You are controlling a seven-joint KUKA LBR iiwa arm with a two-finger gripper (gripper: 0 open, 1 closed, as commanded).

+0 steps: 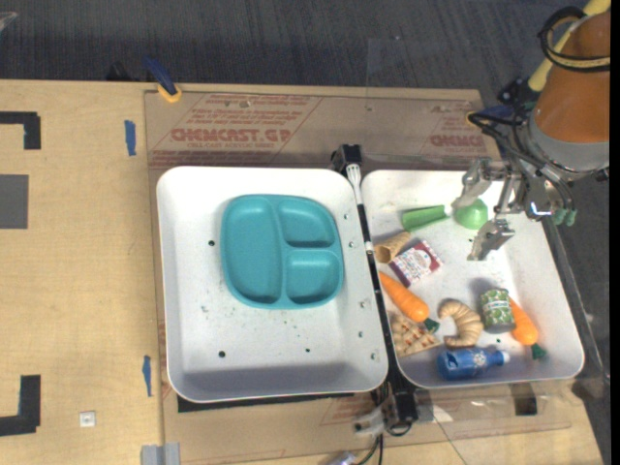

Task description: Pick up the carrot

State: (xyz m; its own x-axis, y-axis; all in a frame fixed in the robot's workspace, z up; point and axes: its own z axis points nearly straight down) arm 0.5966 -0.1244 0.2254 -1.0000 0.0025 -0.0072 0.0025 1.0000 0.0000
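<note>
A robotics lab or test bench, seen from above: a plain light-brown plywood counter (pixel 77 260) marked with black tape corners (pixel 24 129) and short strips of blue tape (pixel 130 137). Two shallow white plastic bins (pixel 184 337) sit side by side on a printed cardboard sheet (pixel 291 124), joined by a black clamp bar (pixel 360 211). A grey industrial robot arm with an orange band (pixel 573 85) and loose cabling reaches in from the right over dark carpeted floor (pixel 291 17).

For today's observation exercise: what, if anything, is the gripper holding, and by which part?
Nothing. The gripper hangs open above the right bin, apart from both carrots.
</note>
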